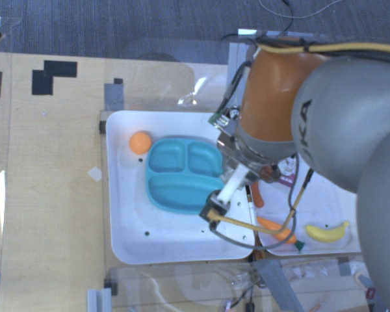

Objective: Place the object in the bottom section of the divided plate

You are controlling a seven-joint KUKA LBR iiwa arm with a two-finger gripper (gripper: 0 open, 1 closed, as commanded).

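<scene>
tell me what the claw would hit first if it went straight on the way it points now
Probably the right rim of the blue divided plate, or the white bin floor beside it: the claw points down over that edge. Depth is unclear from this slant, so I can't tell which.

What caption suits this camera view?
KUKA arm reaching in; blue divided plate and orange ball in view-left bin, carrot and banana in view-right bin.

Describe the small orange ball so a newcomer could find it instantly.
Start at the left shallow white bin, which holds a blue divided plastic plate. Beside the plate's upper-left corner lies the small orange ball, the only round, orange thing in that bin.
</scene>
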